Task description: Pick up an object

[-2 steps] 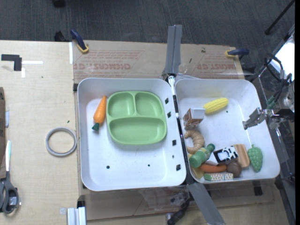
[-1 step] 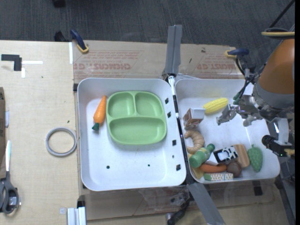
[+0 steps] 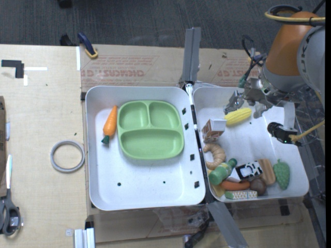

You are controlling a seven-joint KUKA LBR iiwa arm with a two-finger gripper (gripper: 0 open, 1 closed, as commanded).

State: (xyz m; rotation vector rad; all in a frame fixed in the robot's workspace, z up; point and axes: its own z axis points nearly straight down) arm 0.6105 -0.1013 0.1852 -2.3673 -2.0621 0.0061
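The claw [image 3: 239, 103] hangs in the right bin [image 3: 295, 187] near its far wall, with the corn [image 3: 238, 117] touching its tips. I cannot tell whether the corn is truly pinched or just beside them. Risk: a shallow hold on a round cob could slip as it lifts, dropping it onto the box [image 3: 212, 129] or the pile along the near wall.

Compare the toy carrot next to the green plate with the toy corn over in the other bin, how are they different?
The carrot is orange with a green stem end; the corn is yellow. The carrot lies in the left bin beside the green divided plate, running nearly top to bottom; the corn lies in the right bin, near the gripper, running more sideways. Both are small toy vegetables.
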